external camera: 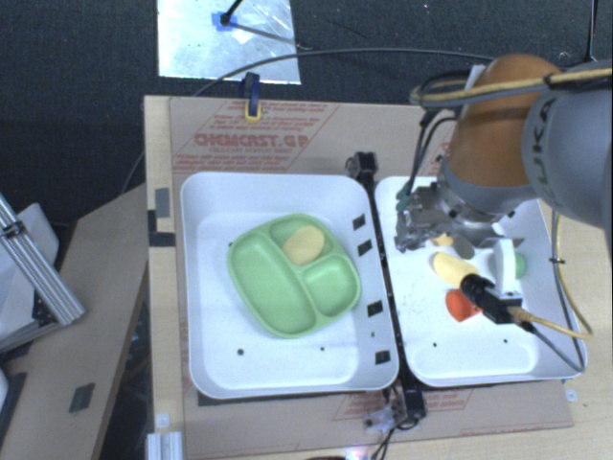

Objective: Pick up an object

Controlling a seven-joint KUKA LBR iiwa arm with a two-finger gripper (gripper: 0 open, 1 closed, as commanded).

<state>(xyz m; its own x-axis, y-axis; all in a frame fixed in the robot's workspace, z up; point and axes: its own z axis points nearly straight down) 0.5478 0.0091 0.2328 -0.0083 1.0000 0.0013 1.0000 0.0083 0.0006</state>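
Below my camera, two white bins. Left of the pincer (421,220), a green tray (287,286) carries one yellow piece (305,244). Just right-below it, a small yellow object (448,265): probably light, smooth, slippery; I would pinch its middle. Its opening I cannot tell.

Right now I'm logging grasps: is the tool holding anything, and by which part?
Cannot be told: the tool sits over the right bin, its tips hidden.

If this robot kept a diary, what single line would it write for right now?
arm: over right bin | gripper: low at bin's left side | nearby: yellow object, red object | left bin: green divided plate with yellow item
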